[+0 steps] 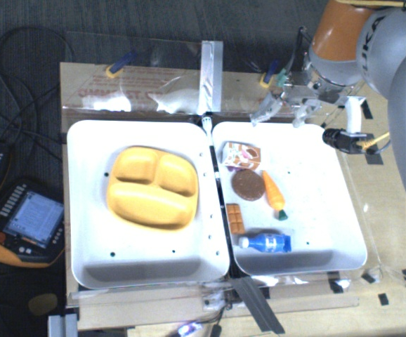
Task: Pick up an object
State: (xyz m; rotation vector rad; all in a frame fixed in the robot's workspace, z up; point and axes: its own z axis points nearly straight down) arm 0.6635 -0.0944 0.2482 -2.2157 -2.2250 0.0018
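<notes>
The right bin (329, 209) holds several small items: a pink-and-white carton (241, 155), a brown round cookie (248, 185), an orange carrot (274, 194), a brown waffle bar (234, 218) and a blue bottle (265, 243) lying on its side. My gripper (282, 112) hangs over the far rim of the right bin, above and behind the carton. Its two fingers stand apart with nothing between them.
A yellow divided tray (152, 187) lies upside down in the left bin (90, 244). A metal post (211, 76) rises behind the wall between the bins. Clear plastic bags (140, 93) lie behind the left bin. Handheld controllers (20, 216) sit off the bench at left.
</notes>
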